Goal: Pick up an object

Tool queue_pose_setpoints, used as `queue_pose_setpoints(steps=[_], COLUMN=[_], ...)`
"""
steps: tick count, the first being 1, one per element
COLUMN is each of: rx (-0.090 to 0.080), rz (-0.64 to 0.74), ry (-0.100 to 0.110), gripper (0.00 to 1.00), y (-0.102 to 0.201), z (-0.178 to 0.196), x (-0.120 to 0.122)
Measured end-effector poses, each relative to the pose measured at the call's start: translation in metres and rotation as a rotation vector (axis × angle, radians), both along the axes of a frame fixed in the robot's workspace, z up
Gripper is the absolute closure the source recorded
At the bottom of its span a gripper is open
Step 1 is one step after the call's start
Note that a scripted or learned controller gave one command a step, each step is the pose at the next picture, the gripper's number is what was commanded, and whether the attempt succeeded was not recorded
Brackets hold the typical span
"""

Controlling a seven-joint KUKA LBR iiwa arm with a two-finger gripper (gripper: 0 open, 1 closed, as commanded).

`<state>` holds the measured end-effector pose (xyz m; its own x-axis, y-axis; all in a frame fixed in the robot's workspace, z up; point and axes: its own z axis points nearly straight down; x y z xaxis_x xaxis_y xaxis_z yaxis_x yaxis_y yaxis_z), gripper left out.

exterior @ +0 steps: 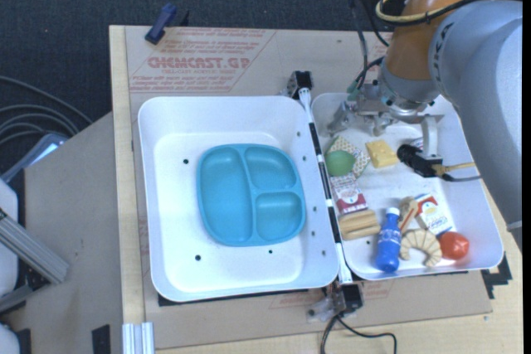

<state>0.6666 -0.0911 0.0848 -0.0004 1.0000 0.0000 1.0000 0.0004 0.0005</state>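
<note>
The gripper (362, 117) is hanging over the right bin's (485, 215) far left corner, fingers apart, holding nothing. The green ball (339, 162) and yellow block (381, 153) are sitting just nearer (crowded together), so closing here is likely risking a miss.
</note>
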Motion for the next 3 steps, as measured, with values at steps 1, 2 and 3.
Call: queue_pose_setpoints(steps=[1, 2, 3], rx=[0.000, 0.000, -0.001], rz=[0.000, 0.000, 0.000], ry=[0.000, 0.000, 0.000], gripper=[0.00, 0.00, 0.00], y=[-0.0002, -0.0003, -0.0004], z=[0.0001, 0.0002, 0.0001], x=[0.0000, -0.0003, 0.0000])
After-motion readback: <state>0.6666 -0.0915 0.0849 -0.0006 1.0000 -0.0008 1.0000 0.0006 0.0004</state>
